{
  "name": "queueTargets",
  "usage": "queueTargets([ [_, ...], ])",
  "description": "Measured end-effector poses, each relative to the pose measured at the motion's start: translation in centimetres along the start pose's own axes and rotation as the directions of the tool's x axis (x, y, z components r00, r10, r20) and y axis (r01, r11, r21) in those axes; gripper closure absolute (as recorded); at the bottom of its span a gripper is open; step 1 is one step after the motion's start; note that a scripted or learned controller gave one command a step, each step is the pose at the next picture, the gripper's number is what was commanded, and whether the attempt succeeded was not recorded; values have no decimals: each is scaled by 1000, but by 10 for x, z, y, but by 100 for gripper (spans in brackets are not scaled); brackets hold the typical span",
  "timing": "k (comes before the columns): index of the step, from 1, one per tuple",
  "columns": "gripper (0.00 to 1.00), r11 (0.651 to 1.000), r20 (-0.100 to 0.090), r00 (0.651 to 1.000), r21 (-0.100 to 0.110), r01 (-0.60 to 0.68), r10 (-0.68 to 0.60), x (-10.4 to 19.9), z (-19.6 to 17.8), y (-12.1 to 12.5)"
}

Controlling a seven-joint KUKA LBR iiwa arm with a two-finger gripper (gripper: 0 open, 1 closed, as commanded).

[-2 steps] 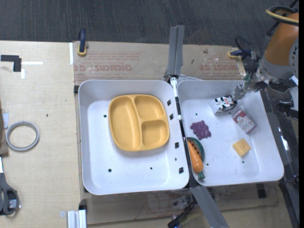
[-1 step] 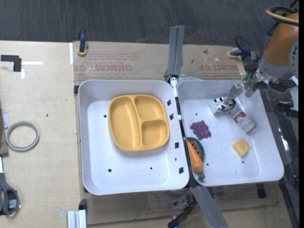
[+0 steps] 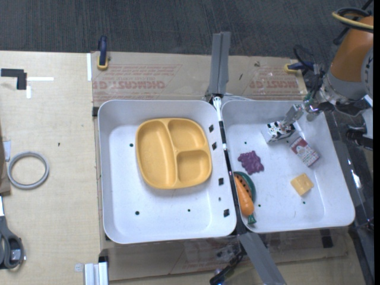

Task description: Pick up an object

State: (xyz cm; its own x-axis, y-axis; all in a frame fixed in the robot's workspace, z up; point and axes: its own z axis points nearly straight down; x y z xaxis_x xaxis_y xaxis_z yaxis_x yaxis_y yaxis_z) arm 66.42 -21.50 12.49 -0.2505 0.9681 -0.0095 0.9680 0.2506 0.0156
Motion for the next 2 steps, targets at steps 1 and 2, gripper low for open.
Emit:
queueTargets([
  [1,0,999,-7,999,15,-47,47,45,-35,8],
  [2,0,917,0,917,17,-399,399,31,18,3],
])
